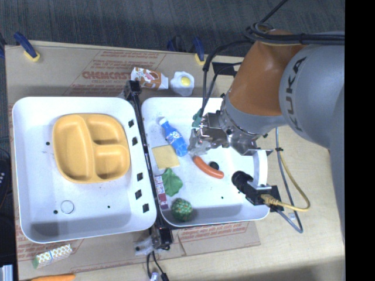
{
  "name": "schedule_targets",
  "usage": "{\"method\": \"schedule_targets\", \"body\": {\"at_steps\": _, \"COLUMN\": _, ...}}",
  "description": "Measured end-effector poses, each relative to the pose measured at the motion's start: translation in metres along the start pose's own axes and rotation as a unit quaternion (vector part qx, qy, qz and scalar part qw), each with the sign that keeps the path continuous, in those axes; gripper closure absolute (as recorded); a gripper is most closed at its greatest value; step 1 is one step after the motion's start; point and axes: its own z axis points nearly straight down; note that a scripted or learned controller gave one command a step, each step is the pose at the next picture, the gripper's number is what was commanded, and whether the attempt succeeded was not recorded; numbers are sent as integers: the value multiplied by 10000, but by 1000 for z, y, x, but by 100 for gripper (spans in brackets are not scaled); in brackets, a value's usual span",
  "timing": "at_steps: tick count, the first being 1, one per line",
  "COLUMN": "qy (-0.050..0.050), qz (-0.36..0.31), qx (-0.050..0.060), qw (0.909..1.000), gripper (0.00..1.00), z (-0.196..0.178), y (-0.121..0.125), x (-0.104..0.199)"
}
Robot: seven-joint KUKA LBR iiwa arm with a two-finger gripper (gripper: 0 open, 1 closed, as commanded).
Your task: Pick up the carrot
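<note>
In the camera view, the gripper (pixel 202 138) hangs low over the right bin (pixel 234 212), and the carrot (pixel 208 168) lies on the bin floor just below and in front of it, apparently not yet lifted. Whether the tool is released or clenched cannot be told from here. A blue bottle (pixel 173 136) lies just to its left, with a yellow cheese slice (pixel 164 156) beyond. Judging by this, the approach looks nearly done; grasping and lifting remain.
</note>
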Motion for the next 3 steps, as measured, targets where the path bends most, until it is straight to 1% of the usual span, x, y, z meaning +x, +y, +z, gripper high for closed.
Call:
{"method": "schedule_targets", "body": {"at_steps": 1, "qy": 4, "qz": 1138, "qx": 22, "qw": 9935, "gripper": 100, "z": 94, "y": -25, "x": 28}}
{"method": "schedule_targets", "body": {"at_steps": 2, "qy": 2, "qz": 267, "qx": 2, "qw": 9996, "gripper": 100, "z": 5, "y": -22, "x": -1}}
{"method": "schedule_targets", "body": {"at_steps": 3, "qy": 3, "qz": 331, "qx": 18, "qw": 9995, "gripper": 100, "z": 62, "y": -27, "x": 44}}
